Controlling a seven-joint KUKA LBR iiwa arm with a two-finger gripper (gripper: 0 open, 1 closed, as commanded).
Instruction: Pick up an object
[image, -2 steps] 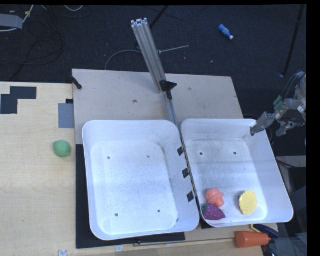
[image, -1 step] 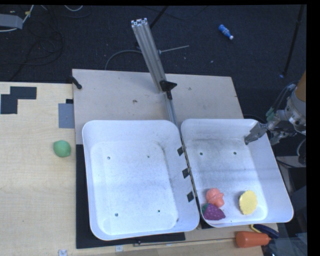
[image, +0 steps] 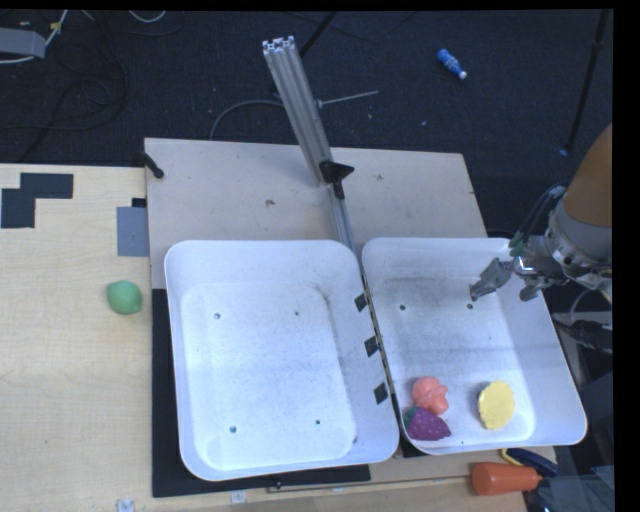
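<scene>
My gripper (image: 507, 287) hangs over the upper right part of the right bin (image: 440, 244), and its two grey fingers are spread open with nothing between them. Near that bin's front edge lie three small objects. A pink-orange piece (image: 428, 391) sits just above a purple bunch of grapes (image: 428, 426), and the two touch. To their right is a yellow piece (image: 496, 404). All three are well below and slightly left of the gripper.
The left bin (image: 172, 262) adjoins the right one, with black clips (image: 372, 346) on the shared wall. A green ball (image: 124, 297) rests on the wooden bench at left. An orange object (image: 505, 478) lies outside the right bin's front. A metal post (image: 305, 110) slants at the back.
</scene>
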